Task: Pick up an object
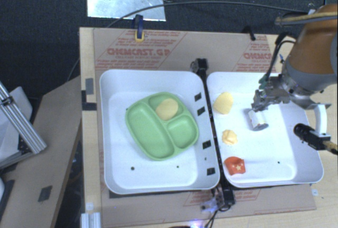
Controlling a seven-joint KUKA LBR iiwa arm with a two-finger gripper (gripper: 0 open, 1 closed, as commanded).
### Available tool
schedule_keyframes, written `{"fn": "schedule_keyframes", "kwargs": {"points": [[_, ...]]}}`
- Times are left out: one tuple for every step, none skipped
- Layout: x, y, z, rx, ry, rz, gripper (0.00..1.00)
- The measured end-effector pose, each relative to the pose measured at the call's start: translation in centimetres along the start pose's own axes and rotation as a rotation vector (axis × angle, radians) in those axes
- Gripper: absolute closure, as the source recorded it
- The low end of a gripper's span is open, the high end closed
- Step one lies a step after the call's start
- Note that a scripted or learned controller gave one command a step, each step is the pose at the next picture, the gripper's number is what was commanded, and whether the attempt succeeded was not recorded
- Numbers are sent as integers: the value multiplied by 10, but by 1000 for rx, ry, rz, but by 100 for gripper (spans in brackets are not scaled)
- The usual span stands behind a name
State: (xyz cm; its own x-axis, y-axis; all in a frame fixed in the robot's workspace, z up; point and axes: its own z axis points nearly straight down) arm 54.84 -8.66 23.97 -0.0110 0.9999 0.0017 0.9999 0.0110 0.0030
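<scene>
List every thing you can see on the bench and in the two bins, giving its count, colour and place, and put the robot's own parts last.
Bins: 2, white, side by side on the bench.
Divided plate: 1, green, in the left bin.
Yellow pieces: 3; one in a plate compartment, two in the right bin near the divider.
Red piece: 1, right bin, near front edge.
Clamp: 1, blue and yellow, back edge of bench.
Arm: 1, grey with orange band, from the right.
Gripper: 1, over the right bin.
</scene>
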Motion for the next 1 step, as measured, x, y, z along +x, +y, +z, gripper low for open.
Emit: {"fn": "schedule_keyframes", "kwargs": {"points": [[52,20,13,1,0,1,100]]}}
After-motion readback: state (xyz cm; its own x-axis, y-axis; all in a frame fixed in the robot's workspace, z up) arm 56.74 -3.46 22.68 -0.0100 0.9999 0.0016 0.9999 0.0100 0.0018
